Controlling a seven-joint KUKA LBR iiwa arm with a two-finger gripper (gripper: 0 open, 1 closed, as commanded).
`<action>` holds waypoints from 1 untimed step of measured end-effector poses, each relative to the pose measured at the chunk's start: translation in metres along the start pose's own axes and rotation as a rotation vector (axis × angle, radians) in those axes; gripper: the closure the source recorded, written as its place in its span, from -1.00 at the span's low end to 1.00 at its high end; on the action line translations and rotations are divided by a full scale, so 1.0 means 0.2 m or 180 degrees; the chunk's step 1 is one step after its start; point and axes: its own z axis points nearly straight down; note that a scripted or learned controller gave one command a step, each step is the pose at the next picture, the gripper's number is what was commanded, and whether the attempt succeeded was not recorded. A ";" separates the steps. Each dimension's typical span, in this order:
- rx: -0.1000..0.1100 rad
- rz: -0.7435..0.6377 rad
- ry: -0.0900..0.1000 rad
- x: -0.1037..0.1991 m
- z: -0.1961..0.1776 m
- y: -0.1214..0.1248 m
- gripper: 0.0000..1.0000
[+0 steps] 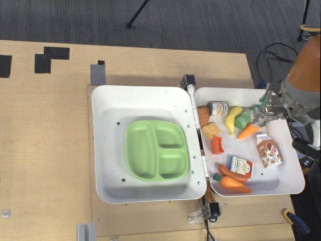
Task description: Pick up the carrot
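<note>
An orange carrot (pixel 248 131) lies tilted in the right bin (pixel 291 185), its thick end toward a green leafy piece (pixel 244 118). My gripper (pixel 262 113) hangs just above and to the right of that carrot, at its upper end; whether it touches the carrot is unclear. A second orange carrot-like piece (pixel 234 184) with a green tip lies at the bin's front edge, under a red sausage (pixel 232 173).
The right bin also holds a small can (pixel 218 108), a yellow banana (pixel 231 119), a red piece (pixel 216 144), a blue juice box (pixel 241 164) and a brown-and-white carton (pixel 269 152). In the left bin (pixel 108 134) sits a green divided tray (pixel 155 149).
</note>
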 end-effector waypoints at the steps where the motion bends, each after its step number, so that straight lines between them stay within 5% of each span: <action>1: 0.0001 0.0002 0.0001 0.00 0.00 0.00 -1.00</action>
